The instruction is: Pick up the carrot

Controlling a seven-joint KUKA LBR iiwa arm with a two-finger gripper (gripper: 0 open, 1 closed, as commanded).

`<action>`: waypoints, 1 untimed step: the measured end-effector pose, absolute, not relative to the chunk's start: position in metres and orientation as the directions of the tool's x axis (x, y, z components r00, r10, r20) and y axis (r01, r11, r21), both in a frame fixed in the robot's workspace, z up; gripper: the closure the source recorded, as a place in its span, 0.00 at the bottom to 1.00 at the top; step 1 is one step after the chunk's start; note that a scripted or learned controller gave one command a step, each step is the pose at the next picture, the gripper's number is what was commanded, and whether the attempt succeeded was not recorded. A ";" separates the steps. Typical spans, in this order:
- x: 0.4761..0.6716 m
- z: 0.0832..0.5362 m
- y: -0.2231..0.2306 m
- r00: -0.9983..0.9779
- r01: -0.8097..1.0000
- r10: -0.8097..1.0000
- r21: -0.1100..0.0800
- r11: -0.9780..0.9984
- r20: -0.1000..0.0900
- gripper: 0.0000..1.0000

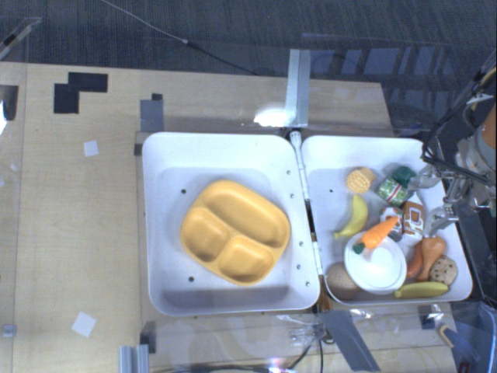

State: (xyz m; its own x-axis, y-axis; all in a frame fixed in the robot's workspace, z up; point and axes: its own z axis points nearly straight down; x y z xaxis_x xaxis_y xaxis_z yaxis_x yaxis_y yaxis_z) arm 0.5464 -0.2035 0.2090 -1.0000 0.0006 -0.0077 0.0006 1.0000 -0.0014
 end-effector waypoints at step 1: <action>0.500 0.106 -0.183 -0.999 -0.031 -0.031 -0.004 1.000 -0.015 0.00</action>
State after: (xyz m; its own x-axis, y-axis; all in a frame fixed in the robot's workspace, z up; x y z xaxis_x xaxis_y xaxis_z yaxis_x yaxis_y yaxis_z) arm 0.5001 -0.1834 0.1065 -0.9994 -0.0311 -0.0151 -0.0311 0.9995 -0.0039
